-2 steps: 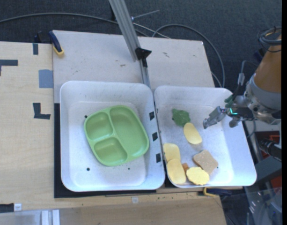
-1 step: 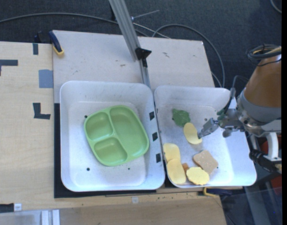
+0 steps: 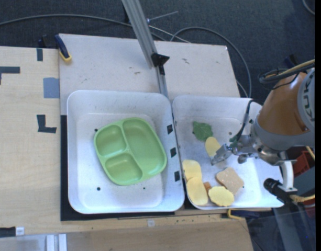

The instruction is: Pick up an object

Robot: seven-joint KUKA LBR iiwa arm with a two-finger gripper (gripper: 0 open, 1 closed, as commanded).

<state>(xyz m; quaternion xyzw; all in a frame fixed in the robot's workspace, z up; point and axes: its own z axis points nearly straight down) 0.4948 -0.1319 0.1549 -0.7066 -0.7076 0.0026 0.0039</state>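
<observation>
The right bin [image 3: 223, 106] holds several toy food pieces. A green leafy piece [image 3: 202, 130] lies near its middle, with a pale yellow piece [image 3: 211, 145] just below it. Two yellow ovals [image 3: 192, 170] [image 3: 197, 192] lie along the left wall, and a third yellow piece [image 3: 221, 196] sits at the front. A tan slice [image 3: 230, 180] lies beside it, with a small orange bit [image 3: 207, 185] to its left. My gripper [image 3: 221, 155] reaches in from the right and hangs low, right beside the pale yellow piece and above the tan slice.
The left bin [image 3: 79, 140] carries a green divided plate [image 3: 130, 150]. A grey metal rail [image 3: 142, 25] slants down from the top to where the two bins meet. The arm's orange band [image 3: 283, 111] stands over the right bin's right wall. Cables lie on the dark floor behind.
</observation>
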